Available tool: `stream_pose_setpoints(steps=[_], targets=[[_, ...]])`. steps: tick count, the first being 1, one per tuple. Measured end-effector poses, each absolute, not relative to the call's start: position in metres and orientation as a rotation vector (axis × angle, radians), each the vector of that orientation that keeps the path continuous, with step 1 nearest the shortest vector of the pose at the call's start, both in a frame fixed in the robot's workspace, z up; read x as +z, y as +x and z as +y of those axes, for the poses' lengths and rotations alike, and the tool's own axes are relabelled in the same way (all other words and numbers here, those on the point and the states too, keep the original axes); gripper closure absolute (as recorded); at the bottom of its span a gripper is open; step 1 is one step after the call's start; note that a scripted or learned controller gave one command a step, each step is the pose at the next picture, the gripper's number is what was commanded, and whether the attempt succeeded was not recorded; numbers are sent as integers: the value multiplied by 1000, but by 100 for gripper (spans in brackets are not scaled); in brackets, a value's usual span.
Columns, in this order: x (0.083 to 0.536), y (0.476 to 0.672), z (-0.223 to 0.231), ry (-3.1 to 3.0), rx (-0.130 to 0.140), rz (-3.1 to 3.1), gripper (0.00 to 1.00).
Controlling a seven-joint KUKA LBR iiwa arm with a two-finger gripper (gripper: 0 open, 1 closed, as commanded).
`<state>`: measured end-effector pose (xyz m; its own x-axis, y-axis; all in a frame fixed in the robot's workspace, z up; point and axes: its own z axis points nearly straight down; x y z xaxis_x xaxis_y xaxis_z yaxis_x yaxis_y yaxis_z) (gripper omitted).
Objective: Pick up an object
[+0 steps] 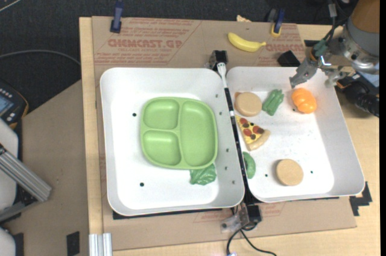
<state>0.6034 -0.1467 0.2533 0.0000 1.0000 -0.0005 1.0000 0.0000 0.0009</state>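
My gripper (303, 75) hovers at the right bin's (338, 146) far edge, just above the orange (304, 100); I cannot tell how it is set. The orange looks light, rigid, smooth and round, likely to roll, so I would pinch across its middle.

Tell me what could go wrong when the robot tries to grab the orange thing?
1. The orange looks round, so it might roll or slip away when the gripper closes on it.
2. It sits near the right bin's far wall, so the gripper may bump that rim coming down.
3. The green pepper and round bun lie close by, so a sideways nudge could knock into them.
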Motion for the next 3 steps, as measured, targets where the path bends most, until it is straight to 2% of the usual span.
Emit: stream_pose_setpoints(steps=[1, 2, 3], targets=[[309, 542, -19, 2207, 9, 2238, 0], [316, 543, -27, 2220, 2, 2223, 100], [319, 489, -20, 2225, -2, 2224, 100]])
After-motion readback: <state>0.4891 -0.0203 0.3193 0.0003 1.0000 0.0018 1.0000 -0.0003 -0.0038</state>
